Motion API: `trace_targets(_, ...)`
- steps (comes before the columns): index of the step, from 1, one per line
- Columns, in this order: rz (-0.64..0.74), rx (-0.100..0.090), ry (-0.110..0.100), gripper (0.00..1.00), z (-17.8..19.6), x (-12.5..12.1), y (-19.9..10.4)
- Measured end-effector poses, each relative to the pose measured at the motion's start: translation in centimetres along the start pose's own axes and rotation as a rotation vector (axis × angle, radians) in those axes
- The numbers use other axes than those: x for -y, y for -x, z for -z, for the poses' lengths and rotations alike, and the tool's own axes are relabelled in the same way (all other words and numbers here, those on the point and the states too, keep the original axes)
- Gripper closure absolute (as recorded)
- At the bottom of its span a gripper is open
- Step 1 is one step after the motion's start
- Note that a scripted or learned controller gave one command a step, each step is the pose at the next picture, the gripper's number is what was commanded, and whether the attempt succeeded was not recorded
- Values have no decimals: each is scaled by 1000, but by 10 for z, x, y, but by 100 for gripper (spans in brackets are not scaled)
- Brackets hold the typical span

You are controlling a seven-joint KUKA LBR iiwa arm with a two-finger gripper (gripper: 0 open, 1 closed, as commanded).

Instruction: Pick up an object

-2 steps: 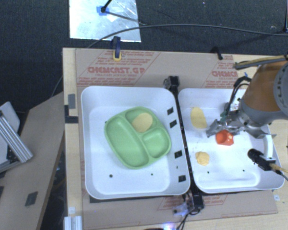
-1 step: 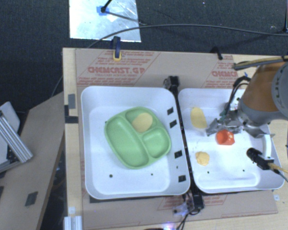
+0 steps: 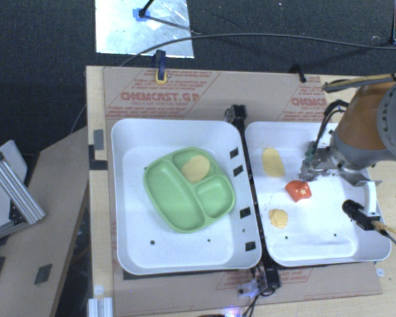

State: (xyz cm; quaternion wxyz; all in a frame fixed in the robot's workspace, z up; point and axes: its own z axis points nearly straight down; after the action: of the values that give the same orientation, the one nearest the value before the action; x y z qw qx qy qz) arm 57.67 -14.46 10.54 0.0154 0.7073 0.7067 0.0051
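Left bin: white and shallow, lying left of the red object, across the black divider between the two bins.
Green plate: a three-part tray in the left bin, well left of the red object.
Yellow piece on plate: sits in the plate's upper compartment, left of and a little above the red object.
Right bin: white and shallow; the red object lies near its middle.
Long yellow piece: in the right bin, up and to the left of the red object, apart from it.
Small yellow piece: in the right bin, just below and left of the red object, not touching it.
Red object: on the floor of the right bin, just below and slightly left of the jaws.
Gripper: low over the right bin, just above and right of the red object; whether its jaws are parted or closed cannot be told.
Arm: grey with an orange band, coming in from right of the red object.
Counter: a board with red lettering under both bins, reaching beyond the red object on every side.
Room: dark floor above the counter, with a shiny sheet far up and left of the red object.
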Motion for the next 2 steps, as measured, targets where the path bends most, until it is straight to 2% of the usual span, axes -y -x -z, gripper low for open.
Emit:
trace_targets(1,5,-14,-24,100,44,-4,-3)
trace_targets(2,5,-13,-22,100,98,-7,-2)
